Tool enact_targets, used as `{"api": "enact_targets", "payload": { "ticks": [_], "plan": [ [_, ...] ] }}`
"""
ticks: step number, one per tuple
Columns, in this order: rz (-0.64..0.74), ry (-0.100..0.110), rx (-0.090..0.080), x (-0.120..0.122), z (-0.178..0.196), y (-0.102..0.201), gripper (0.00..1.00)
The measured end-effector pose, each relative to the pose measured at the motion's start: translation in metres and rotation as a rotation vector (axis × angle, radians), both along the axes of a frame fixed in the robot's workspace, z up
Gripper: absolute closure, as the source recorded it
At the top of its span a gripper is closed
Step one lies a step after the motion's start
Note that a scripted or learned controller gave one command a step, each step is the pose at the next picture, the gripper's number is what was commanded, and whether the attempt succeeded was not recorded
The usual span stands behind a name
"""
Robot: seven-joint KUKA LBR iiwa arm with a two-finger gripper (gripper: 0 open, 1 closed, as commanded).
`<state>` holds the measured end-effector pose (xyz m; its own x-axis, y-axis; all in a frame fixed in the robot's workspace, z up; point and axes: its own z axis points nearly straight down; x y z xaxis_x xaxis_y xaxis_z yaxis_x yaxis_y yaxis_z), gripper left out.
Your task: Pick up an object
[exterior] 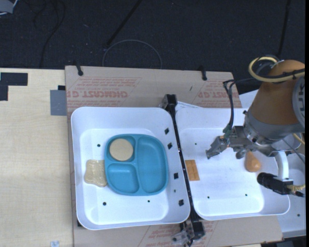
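Gripper (215, 152) hung over right bin (232, 210) centre, finger state unclear; orange obj (253, 162) by bin's right edge, apart from it.

Robotics lab. A grey arm (278, 112) with an orange band works over two white bins (87, 138) clamped on a cardboard sheet (139, 86) atop a wooden desk (26, 163). Loose black cables (129, 50) cross dark carpet (195, 24) behind.
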<state>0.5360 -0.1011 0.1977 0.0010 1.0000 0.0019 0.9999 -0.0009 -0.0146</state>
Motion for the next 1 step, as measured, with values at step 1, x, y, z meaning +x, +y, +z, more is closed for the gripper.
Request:
{"api": "enact_targets", "payload": {
  "ticks": [1],
  "plan": [
    [0.001,-0.013,-0.002,0.0029,0.0063,-0.0004,0.00]
  ]
}}
